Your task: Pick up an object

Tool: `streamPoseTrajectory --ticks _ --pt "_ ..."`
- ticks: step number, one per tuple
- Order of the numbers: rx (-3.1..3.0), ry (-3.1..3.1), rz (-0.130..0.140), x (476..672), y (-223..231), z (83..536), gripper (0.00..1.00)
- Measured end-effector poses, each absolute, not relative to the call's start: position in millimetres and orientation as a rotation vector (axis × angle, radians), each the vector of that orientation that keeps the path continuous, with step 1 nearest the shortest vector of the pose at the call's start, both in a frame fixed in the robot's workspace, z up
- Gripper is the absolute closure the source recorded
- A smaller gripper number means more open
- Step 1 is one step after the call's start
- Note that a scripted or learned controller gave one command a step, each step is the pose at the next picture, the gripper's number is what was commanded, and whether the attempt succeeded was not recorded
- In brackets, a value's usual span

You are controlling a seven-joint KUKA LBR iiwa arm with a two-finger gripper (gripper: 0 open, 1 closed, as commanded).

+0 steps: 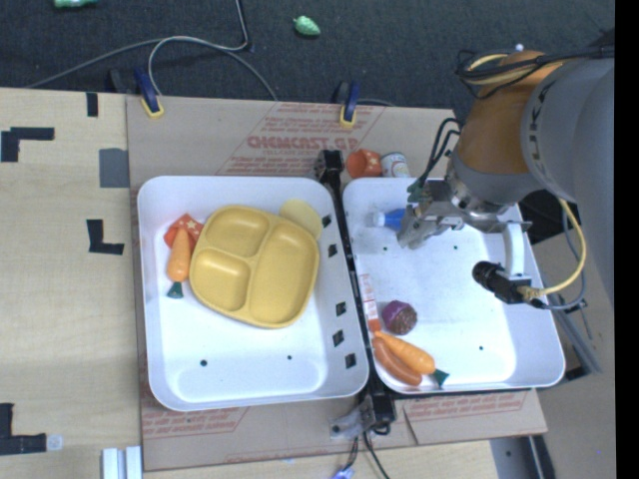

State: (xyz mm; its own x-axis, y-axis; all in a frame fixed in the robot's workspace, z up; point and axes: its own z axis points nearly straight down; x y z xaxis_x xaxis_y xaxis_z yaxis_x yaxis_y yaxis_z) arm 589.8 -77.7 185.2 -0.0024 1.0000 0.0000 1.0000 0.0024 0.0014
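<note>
My gripper [417, 230] hangs over the upper left part of the right bin [499, 367], its dark fingers pointing down. A small blue and white item [386, 219] lies just left of it, partly hidden by the gripper. Nearer the front of that bin sit a purple round object [399, 316] and an orange carrot [404, 351] on a red piece. A red ball [363, 163] and a grey can [395, 165] rest by the bin's far rim.
The left bin [240, 377] holds a yellow divided plate [254, 264], a yellow piece [301, 215] behind it and an orange carrot with red bits [180, 247] at its left. A black divider [344, 287] runs between the bins. Cables hang off the arm at right.
</note>
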Motion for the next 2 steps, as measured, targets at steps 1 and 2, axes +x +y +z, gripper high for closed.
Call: streamPoseTrajectory --ticks 1,2 --pt "2.220 2.224 -0.001 589.0 -78 184 0.00" --pt "2.219 2.223 -0.002 667.2 -70 184 0.00"
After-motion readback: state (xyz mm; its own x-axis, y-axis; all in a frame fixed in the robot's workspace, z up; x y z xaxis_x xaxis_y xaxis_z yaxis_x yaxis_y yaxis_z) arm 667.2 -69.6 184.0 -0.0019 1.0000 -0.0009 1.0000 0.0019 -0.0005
